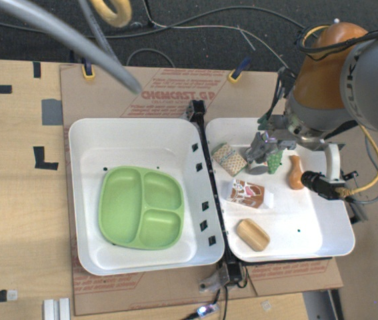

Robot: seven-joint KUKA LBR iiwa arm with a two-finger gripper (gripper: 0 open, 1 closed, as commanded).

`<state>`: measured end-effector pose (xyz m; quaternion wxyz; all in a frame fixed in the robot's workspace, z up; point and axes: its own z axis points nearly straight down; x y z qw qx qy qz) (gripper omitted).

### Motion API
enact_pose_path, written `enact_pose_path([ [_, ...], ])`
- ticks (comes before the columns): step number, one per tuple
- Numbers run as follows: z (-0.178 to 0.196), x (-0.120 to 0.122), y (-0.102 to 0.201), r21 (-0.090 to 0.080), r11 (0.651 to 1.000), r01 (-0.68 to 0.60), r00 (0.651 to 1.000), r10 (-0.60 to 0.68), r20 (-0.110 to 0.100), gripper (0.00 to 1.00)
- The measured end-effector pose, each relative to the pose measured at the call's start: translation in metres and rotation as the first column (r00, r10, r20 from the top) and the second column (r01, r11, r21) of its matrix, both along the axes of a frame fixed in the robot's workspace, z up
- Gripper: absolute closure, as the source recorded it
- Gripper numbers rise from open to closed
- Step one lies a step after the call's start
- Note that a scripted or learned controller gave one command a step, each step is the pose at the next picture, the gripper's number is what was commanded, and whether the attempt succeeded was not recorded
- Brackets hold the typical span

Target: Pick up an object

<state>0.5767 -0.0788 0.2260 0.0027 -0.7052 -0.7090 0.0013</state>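
Gripper [261,153]: low in the right bin [322,235]; finger state cannot be told.
Patterned pouch [229,157]: tan, checkered, just left of the gripper.

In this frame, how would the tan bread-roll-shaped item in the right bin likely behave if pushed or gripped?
The tan roll looks rounded and oblong, so it would probably roll or skid on the smooth right bin floor. It lies apart from the other items, so a push should meet little resistance. It looks like a toy, likely light.

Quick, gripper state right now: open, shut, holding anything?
Gripper: cannot be told from this view; it sits low in the right bin, next to the green object.
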Motion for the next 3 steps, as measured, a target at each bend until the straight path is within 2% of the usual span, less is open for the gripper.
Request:
enact_pose_path([
  [1,0.006,-0.012,0.051,0.000,1.000,-0.001,1.000,0.001,-0.001,1.00],
  [3,-0.009,-0.036,0.158,-0.001,1.000,-0.002,1.000,0.002,-0.003,1.00],
])
